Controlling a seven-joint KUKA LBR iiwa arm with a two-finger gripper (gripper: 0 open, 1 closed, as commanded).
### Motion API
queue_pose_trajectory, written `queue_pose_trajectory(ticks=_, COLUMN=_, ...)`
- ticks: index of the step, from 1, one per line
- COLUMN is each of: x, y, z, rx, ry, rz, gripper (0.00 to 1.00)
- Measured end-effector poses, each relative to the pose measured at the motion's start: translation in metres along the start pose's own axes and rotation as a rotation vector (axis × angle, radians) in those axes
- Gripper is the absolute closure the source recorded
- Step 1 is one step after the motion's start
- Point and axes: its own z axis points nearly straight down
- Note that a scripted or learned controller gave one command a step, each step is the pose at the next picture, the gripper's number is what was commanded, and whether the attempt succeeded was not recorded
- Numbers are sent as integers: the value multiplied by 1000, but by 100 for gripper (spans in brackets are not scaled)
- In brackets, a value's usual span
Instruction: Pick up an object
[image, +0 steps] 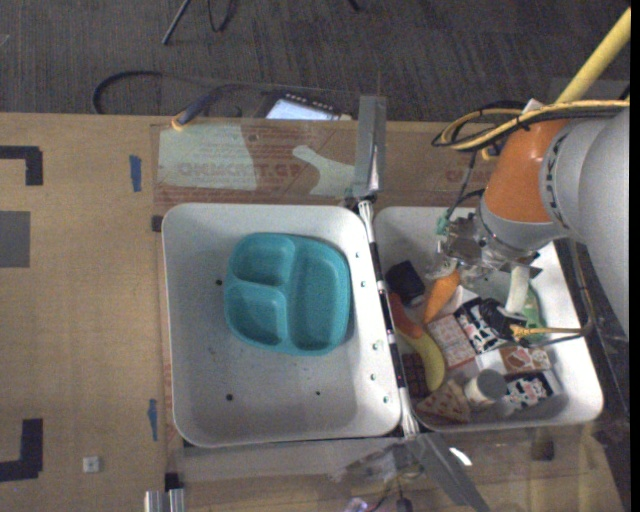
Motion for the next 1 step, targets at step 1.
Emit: queue_pose_trajectory(ticks=1, x=66, y=36, z=-84, rx=14, ry=-2, rz=44, gripper=100)
